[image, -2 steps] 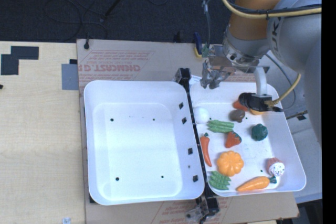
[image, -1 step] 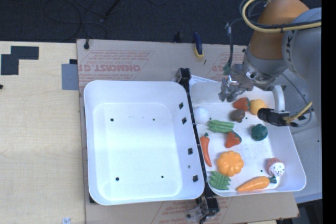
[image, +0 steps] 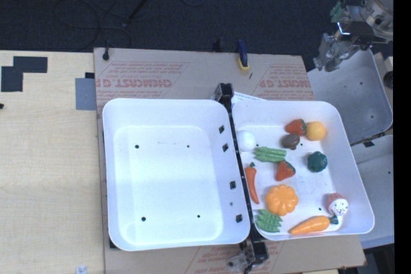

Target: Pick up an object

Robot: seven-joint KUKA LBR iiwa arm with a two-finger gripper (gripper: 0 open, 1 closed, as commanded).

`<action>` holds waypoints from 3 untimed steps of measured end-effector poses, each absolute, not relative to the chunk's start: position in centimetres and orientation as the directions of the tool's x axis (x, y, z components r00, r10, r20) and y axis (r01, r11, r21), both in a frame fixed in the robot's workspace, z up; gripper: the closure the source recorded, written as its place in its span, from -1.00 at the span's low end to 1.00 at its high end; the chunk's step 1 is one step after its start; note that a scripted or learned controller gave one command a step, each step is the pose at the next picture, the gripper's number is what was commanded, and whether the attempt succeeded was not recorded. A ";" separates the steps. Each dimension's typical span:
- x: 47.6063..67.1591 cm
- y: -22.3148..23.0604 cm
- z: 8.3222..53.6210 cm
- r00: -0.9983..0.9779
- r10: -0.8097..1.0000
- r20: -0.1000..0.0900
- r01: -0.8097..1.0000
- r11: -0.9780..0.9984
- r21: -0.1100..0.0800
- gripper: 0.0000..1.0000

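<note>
Gripper [image: 332, 56] hanging far right, off the bins, over the grey plate [image: 359, 96]; nothing seen in it, open/shut: can't tell. Toy veg sitting in right bin [image: 350, 138], e.g. pumpkin [image: 282, 199], carrot [image: 311, 224]. Left bin [image: 115, 170] lying alongside.

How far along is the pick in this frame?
Nothing looks done yet. The hand sits above the bench's far right corner, outside the right bin, with nothing visible between its fingers. The toy foods, among them the orange pumpkin, the carrot and the strawberry, all lie in that bin. Left to do: reach over the bin, descend, grasp one item and lift it.
</note>
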State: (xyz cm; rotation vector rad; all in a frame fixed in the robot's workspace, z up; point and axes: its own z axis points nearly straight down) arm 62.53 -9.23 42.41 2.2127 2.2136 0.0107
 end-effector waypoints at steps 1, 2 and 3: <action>64.3 -13.4 34.7 0.003 1.000 0.000 1.000 -0.003 -0.009 1.00; 64.0 -12.9 19.1 0.000 1.000 0.004 1.000 0.000 -0.017 1.00; 64.5 -12.2 39.5 -0.001 1.000 -0.004 1.000 0.001 0.015 1.00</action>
